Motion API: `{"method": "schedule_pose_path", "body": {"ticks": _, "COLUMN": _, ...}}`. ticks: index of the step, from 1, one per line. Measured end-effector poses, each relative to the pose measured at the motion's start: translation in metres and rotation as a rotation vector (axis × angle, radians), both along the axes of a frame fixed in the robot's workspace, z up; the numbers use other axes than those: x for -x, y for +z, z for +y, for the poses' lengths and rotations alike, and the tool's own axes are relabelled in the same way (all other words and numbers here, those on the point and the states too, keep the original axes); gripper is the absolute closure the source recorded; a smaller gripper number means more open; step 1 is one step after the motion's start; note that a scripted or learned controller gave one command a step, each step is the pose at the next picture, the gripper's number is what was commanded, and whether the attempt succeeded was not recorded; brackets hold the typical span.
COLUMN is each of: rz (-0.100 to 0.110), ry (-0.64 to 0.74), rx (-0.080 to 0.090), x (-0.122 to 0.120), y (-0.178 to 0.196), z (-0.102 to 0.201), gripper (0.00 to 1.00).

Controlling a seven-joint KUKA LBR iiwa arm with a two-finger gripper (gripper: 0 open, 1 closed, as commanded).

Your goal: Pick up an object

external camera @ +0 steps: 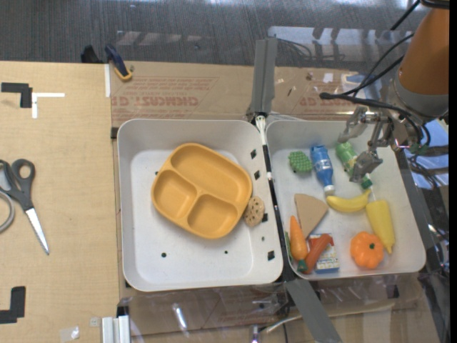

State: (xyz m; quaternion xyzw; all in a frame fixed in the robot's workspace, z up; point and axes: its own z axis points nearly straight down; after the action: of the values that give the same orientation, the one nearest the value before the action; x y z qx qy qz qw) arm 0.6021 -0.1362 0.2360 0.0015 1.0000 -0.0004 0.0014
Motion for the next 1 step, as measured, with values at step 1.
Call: {"method": "schedule_pose_path", "body": {"ticks": 1, "rz": -0.007, "ry": 0.010, "rx": 0.000, "x": -0.0112, "y": -0.1387, "z": 0.0320, "gripper": 0.00}}
